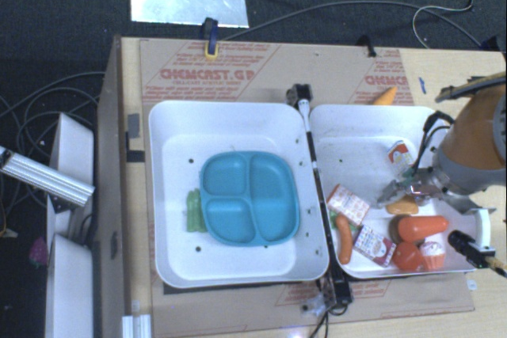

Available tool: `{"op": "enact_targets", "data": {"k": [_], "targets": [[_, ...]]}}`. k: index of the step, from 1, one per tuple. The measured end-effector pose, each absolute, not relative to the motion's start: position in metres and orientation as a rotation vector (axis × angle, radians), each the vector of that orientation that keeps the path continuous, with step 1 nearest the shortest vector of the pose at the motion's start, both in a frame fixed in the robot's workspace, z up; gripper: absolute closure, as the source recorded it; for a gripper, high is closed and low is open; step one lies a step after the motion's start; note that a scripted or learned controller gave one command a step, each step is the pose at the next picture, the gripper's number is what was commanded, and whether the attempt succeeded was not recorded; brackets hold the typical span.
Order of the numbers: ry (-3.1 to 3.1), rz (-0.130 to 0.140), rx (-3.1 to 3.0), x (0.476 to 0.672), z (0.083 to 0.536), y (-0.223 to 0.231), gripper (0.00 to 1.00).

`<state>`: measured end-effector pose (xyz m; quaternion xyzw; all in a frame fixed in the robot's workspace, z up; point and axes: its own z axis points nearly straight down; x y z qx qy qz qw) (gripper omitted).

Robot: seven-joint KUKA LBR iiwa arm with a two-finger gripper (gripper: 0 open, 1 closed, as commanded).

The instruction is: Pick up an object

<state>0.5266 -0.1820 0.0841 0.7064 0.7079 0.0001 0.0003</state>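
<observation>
The right bin (348, 123) holds several small things. A red and white packet (348, 204) lies near its left wall, with an orange sausage-shaped piece (344, 239) and a second packet (374, 244) in front of it. A fat orange-red piece (422, 226), a red piece (406, 256) and a white cupcake-like item (433, 253) crowd the front right corner. A small red and white carton (398, 152) lies farther back. My gripper (402, 191) hangs low over the right side of this bin, just above a yellow-orange piece (402, 208).
The left bin (170, 131) holds a blue divided plate (249, 198) with a green piece (194, 211) at its left edge. An orange item (385, 96) lies on the cardboard behind the right bin. A black clamp (301, 95) sits between the bins at the back.
</observation>
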Motion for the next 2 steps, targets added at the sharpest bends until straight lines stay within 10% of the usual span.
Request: {"op": "enact_targets", "data": {"k": [1,2], "targets": [[2.223,0.003,2.214,0.528,0.095,-0.182,1.0],[2.225,0.005,2.215,0.565,0.162,-0.116,1.0]]}}
